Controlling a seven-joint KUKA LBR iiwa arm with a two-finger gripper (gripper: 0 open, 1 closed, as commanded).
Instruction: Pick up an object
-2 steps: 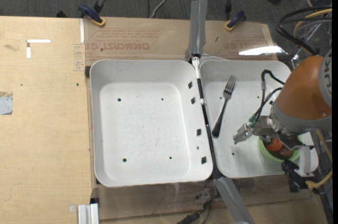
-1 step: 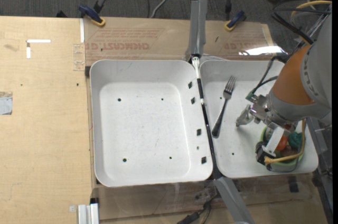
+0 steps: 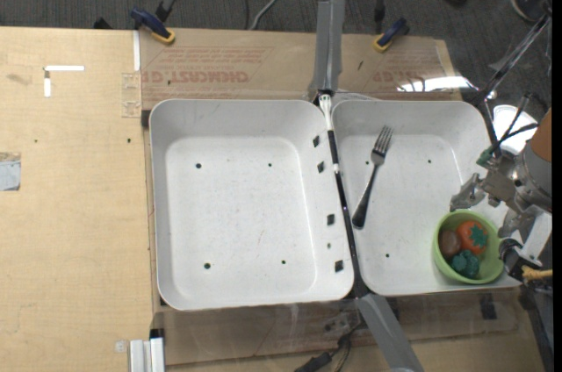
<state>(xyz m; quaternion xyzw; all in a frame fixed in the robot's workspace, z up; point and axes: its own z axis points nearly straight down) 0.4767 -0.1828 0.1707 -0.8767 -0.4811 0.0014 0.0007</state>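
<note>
A green bowl holding small orange, brown and teal toy pieces sits in the near right corner of the right bin. A black-handled fork lies along the left side of that bin, tines pointing to the far side. My gripper hangs at the bin's right edge, just above the far rim of the bowl. Its fingers stand apart and nothing is between them.
The left bin lies beside the right one, with a black hinged divider between them. Cardboard and two clamps lie behind the bins. A wooden bench top stretches to the left.
</note>
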